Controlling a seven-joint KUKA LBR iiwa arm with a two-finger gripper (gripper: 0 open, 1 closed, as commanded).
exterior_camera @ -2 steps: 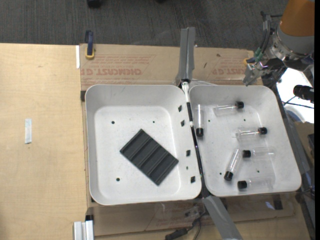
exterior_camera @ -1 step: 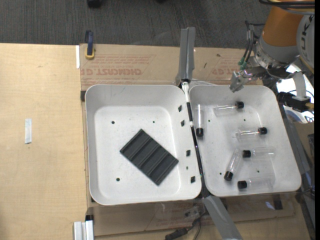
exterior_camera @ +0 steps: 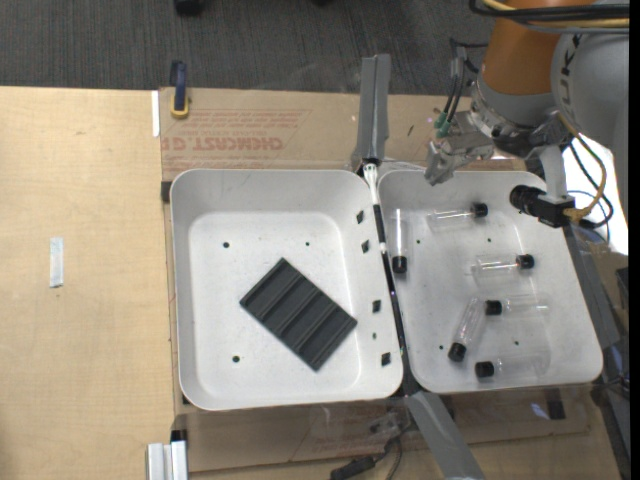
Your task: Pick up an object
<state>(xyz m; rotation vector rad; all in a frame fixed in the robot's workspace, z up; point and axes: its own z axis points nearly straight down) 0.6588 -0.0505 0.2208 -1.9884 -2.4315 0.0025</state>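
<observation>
A dark grey ribbed slab [exterior_camera: 298,314] lies at a slant in the middle of the left bin [exterior_camera: 200,198]. Several clear tubes with black caps lie scattered in the right bin [exterior_camera: 570,368]: one near the far wall [exterior_camera: 455,215], one in the middle [exterior_camera: 500,265], one along the left wall [exterior_camera: 395,240] and others toward the front [exterior_camera: 466,326]. My gripper [exterior_camera: 440,168] hangs over the far left corner of the right bin, above and apart from the tubes. Nothing shows in its grasp.
A grey divider bar [exterior_camera: 375,108] runs between the two bins at the back. Brown cardboard [exterior_camera: 250,133] lies behind the left bin, with a small clamp [exterior_camera: 178,86] at its corner. The wooden bench top [exterior_camera: 80,268] spreads to the left. Cables [exterior_camera: 590,183] hang beside the arm.
</observation>
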